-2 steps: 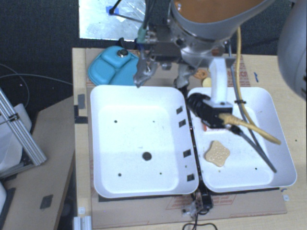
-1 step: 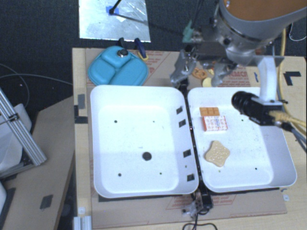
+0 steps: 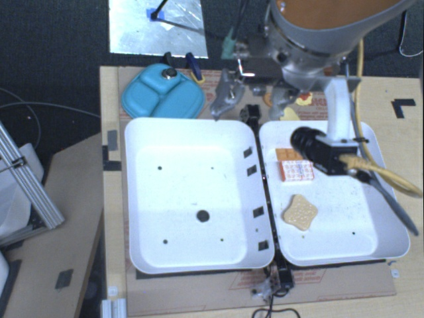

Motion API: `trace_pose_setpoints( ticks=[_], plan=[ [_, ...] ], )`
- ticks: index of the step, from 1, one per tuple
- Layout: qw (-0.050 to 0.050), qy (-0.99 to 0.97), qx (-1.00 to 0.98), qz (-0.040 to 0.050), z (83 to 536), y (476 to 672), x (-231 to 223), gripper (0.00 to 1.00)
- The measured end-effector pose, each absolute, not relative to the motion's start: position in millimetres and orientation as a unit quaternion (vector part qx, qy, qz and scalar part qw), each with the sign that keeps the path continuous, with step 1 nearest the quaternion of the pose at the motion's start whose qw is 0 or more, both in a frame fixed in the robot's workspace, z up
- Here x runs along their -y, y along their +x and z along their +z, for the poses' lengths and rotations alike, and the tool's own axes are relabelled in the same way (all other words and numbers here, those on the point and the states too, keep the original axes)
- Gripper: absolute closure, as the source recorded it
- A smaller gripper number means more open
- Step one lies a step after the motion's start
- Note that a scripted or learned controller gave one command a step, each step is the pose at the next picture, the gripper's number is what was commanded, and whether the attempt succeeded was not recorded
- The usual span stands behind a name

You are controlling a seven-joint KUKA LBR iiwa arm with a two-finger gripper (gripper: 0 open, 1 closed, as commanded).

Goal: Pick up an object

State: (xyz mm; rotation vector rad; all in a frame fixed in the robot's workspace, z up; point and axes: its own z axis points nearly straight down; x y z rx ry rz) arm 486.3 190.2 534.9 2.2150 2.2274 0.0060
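While the gripper (image 3: pixel 228 98) hangs spread beyond the bins' far edge, the tan cracker (image 3: pixel 300 212) lies near-left in the right bin (image 3: pixel 387 244), looking light, brittle, best pinched gently across its edges.

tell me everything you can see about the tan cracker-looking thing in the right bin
The tan piece is small, flat and roughly square with rounded, slightly wavy edges. Its surface looks pale beige and faintly speckled, like a cracker or toy biscuit. It lies flat on the floor of the right bin, near the left-centre, turned at a slant. It sits just below the red-and-white patterned box, apart from it, and nothing touches it.
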Motion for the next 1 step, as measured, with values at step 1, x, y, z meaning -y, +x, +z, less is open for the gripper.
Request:
trace_pose_setpoints(
  ticks=[1],
  plan=[
    [0.001, 0.705, -0.710, 0.0035, 546.5, 487.0, -188.7, 1.00]
  ],
)
